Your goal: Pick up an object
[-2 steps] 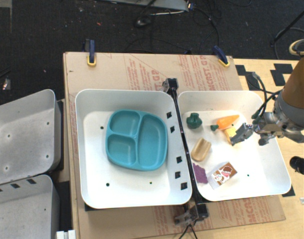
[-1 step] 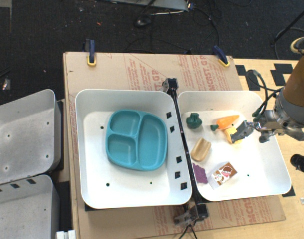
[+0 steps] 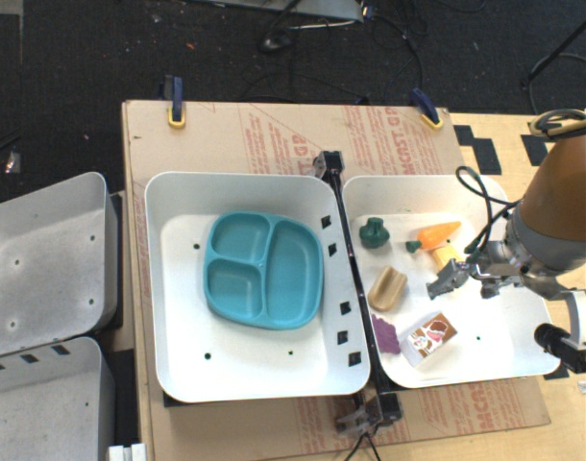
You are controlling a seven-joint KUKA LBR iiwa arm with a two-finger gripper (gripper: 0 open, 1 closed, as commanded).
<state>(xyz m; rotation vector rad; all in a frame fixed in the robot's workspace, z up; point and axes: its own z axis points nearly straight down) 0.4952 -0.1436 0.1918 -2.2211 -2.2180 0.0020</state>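
Observation:
The right bin holds several small items: a dark green knob-like toy, an orange carrot-shaped toy with a yellow piece beside it, a tan bread-like piece, a purple piece and a small printed card. My gripper hangs low over the middle of this bin, just right of the tan piece and below the yellow piece. Its dark fingers point left. Nothing shows between them.
The left bin holds a teal divided plate. A black divider runs between the bins. The grey and orange arm covers the right bin's right side. White trays lie off the bench at left.

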